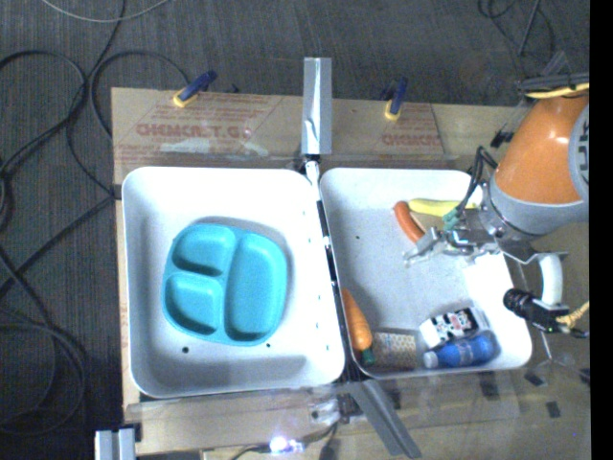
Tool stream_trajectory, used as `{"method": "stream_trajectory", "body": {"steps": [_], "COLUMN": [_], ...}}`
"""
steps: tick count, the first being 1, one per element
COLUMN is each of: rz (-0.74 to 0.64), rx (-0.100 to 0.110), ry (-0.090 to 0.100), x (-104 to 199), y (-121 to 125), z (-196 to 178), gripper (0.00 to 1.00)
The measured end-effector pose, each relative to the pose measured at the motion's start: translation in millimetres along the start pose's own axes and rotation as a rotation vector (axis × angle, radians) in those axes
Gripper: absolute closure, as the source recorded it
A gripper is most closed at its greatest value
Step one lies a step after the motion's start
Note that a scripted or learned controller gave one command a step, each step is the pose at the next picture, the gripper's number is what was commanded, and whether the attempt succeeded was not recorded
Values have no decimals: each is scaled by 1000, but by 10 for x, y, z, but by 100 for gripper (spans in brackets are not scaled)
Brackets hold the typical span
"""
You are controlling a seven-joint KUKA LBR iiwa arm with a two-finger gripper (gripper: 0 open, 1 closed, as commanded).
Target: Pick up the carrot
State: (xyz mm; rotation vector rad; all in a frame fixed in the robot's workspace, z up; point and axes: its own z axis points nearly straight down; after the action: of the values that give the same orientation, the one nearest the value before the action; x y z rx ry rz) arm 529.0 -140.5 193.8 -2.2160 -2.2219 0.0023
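Carrot (356,322) lies against the right bin's (383,209) left wall; my gripper (428,244), fingers spread, should approach along its length.

Orange carrot (357,325), turquoise tray (228,282), white bins (144,353) — blue bottle (464,353), yellow banana (433,207).

Carrot (356,322) in right bin (383,195)

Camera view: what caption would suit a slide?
Gripper hovers in the right bin while the carrot lies by its left wall.
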Motion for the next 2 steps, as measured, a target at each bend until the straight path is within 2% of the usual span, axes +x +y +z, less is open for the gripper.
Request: {"method": "stream_trajectory", "body": {"steps": [1, 2], "rz": [270, 268], "rx": [-1, 3], "ry": [-2, -3], "x": [522, 531], "y": [340, 340], "z": [-494, -573], "gripper": [0, 100]}}
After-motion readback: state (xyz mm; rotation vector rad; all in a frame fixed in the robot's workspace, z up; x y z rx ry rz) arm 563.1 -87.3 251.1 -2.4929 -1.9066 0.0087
